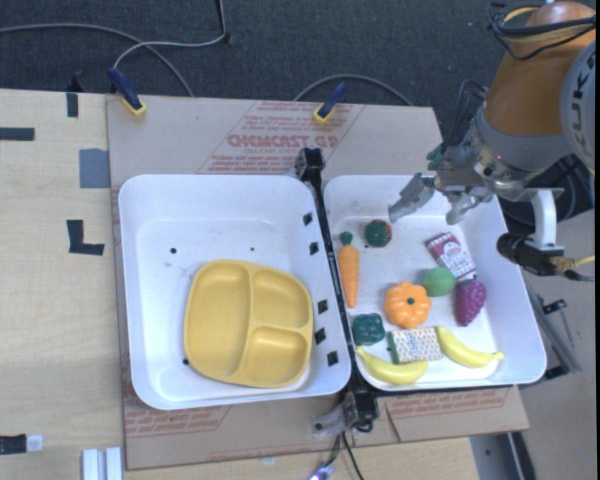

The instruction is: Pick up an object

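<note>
My gripper hangs over the back of the right bin, its two fingers spread apart with nothing between them. Just left of and below it lies a small dark green ball-like toy. Further forward in the same bin are a carrot, an orange pumpkin, a red-and-white packet, a green round fruit, purple grapes, a green broccoli piece, a patterned box and two bananas.
The left bin holds a yellow divided tray. A black divider clip row runs between the bins. Cables and yellow clamps lie behind the bins on the cardboard.
</note>
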`<state>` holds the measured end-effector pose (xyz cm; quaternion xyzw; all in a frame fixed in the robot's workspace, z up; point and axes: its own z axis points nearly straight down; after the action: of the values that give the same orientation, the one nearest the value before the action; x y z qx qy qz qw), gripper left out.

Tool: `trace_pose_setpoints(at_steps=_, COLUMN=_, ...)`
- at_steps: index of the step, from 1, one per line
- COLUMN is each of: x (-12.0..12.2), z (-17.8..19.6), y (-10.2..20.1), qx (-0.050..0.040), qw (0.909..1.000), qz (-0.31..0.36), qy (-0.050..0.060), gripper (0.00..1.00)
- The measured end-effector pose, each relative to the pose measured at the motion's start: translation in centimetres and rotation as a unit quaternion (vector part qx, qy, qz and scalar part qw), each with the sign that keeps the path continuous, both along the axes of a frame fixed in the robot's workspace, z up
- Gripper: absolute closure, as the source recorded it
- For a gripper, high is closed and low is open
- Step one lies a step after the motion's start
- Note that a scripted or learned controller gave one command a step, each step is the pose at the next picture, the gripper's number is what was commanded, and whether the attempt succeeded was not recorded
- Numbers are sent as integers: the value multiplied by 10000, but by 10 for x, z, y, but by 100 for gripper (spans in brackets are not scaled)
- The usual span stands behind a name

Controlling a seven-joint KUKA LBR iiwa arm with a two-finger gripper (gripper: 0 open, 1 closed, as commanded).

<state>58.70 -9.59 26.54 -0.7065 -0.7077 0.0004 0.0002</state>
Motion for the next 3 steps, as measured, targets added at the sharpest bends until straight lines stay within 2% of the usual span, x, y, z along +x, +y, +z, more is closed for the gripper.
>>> trace_pose_setpoints(at_steps=1, x=34, z=-118, y=-15, qx=4, qw=10000, qz=-3, qy=22, gripper=0)
trace_pose_setpoints(at_steps=2, x=66, z=-179, y=2, qx=5, qw=10000, qz=9, qy=-20, gripper=0)
trace_pose_setpoints(at_steps=3, x=82, z=-180, y=-9, qx=3, qw=10000, qz=4, qy=-18, gripper=0)
